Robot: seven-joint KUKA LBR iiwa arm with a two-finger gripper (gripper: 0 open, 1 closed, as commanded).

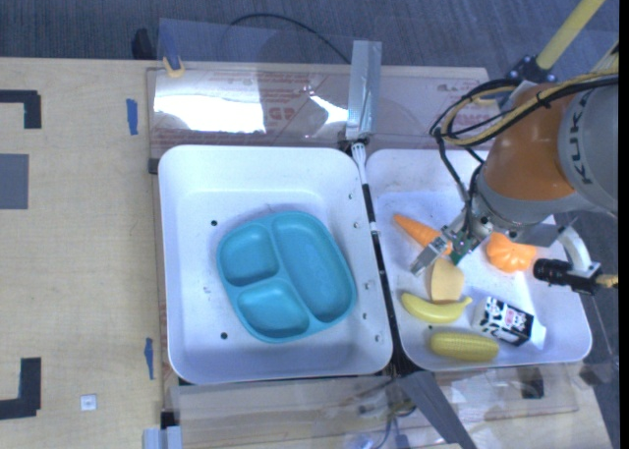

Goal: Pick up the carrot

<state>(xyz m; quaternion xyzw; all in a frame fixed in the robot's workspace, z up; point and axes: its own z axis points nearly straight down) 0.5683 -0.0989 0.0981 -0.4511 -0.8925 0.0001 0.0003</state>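
Step in hand was the approach/grasp on the carrot, not the lift. The small orange tapered plastic carrot [418, 231] lay on the floor of the right shallow white bin [570, 344], upper-left part, close to the divider between bins, its thicker end pointing toward my gripper [444, 251]. My gripper sat low in that bin right at the carrot's lower-right end, touching or just beside it; whether it was open or closed I couldn't tell, and I saw no carrot between the tips, so no hold claimed. Crowded spot: pale tan wedge-shaped toy [447, 282] just below the gripper, yellow plastic banana [435, 308] under that, round orange fruit toy [509, 253] to the right. Left white bin [187, 177] held a blue three-compartment plastic plate [285, 275], well apart. Next move, my guess: centre over the carrot's body, close across its narrow width, lift straight up without catching the wedge.
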